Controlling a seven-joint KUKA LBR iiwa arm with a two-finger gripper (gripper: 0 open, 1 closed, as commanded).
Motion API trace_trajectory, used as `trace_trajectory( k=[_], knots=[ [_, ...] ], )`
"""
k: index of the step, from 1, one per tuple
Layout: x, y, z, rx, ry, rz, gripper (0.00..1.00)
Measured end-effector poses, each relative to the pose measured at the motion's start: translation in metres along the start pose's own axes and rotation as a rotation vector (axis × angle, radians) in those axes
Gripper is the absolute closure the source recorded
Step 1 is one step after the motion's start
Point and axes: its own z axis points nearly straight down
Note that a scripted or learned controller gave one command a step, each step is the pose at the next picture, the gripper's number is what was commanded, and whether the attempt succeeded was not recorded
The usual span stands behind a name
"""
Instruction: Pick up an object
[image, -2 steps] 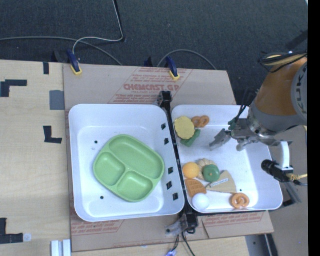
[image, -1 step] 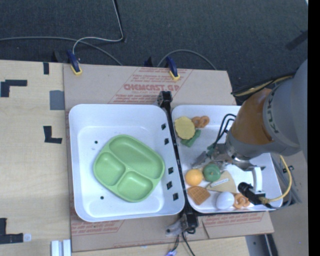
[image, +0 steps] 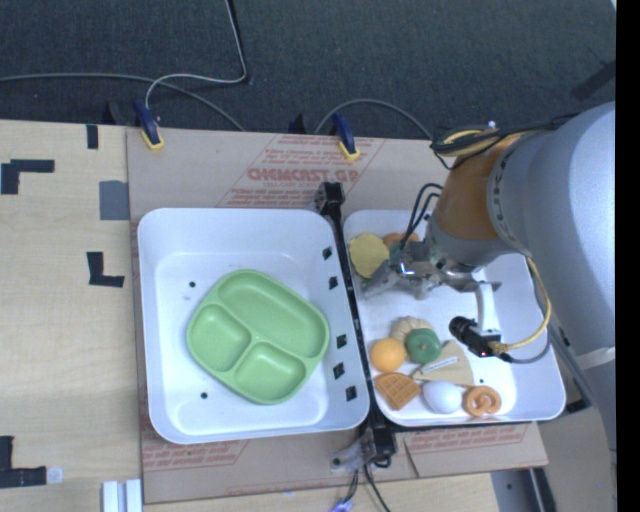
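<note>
Bench surface is pale wood with a cardboard sheet clamped under two shallow white bins; dark carpet and a cable lie beyond. Gripper (image: 405, 272) stands low in the upper left part of the right bin (image: 535, 385), wrist turned so the metal parts point toward the divider. Whether it is spread or pressed together cannot be told from this slant; nothing is seen pinched.

Nearest item is a yellow lemon-like piece (image: 366, 254), just beside the gripper on the side toward the divider and slightly farther up the bin, roughly oval, long axis running up and down the view. It appears close to or touching the gripper; contact cannot be confirmed.

Toward the near edge sit a beige lumpy item (image: 405, 327), a green round piece (image: 422, 345), an orange ball (image: 388, 354), a waffle (image: 398, 389), a white egg (image: 440, 397) and an orange ring (image: 483, 402), clustered and mostly touching.

Left bin (image: 160, 300) holds a green divided plate (image: 258, 335), well apart.

Judgement: the lemon is the likely target; only a short shift is needed.
</note>
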Motion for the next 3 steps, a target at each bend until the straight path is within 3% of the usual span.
trace_trajectory(
  k=[1,3],
  knots=[
    [-0.0045,0.0602,0.0012,0.003,0.0,0.0,0.0],
    [-0.002,0.0649,0.0013,0.005,0.0,0.0,0.0]
  ],
)
